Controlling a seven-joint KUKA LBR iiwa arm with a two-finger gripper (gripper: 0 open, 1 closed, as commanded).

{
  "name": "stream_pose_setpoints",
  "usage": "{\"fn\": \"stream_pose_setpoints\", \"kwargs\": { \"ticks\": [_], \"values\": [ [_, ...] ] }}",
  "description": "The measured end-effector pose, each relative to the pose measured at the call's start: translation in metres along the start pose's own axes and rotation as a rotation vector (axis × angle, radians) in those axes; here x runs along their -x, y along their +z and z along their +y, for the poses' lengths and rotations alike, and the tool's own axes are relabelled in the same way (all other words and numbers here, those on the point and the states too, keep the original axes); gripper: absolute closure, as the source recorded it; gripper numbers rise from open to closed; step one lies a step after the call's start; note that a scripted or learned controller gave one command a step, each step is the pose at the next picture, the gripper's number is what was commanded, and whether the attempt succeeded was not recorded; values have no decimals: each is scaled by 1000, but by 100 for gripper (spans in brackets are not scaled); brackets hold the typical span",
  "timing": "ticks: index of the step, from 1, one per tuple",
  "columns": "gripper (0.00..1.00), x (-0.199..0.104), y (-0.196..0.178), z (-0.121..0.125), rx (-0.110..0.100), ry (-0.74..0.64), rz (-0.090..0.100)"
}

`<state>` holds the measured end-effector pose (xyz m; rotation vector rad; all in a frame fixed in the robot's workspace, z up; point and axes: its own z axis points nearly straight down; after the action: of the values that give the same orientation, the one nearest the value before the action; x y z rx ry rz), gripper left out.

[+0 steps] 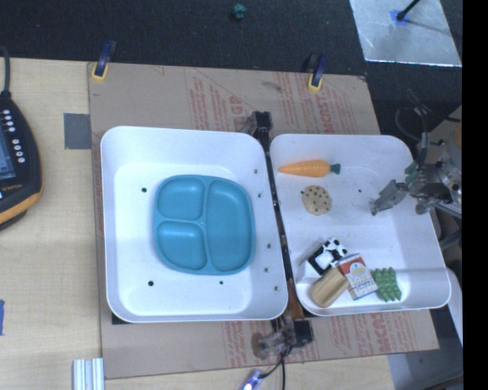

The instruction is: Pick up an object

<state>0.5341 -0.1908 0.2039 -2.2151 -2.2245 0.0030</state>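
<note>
Over the right bin's (407,149) far-right edge hangs the gripper (398,195), its fingers spread with nothing between them, well apart from the carrot (307,168) and cookie (315,200) to its left and the small box (357,275) near the front wall.

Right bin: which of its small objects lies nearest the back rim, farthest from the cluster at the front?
The orange carrot, lying lengthwise near the back of the right bin. The round cookie sits just in front of it; the others huddle at the front rim.
</note>
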Motion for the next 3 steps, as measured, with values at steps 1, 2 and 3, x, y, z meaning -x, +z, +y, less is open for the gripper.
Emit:
{"fn": "stream_pose_setpoints", "kwargs": {
  "ticks": [1,2,3],
  "values": [
    [0,-70,50,18,-2,-3,0],
    [0,-86,113,42,-4,-2,0],
    [0,-97,112,84,1,0,1]
  ]
}}
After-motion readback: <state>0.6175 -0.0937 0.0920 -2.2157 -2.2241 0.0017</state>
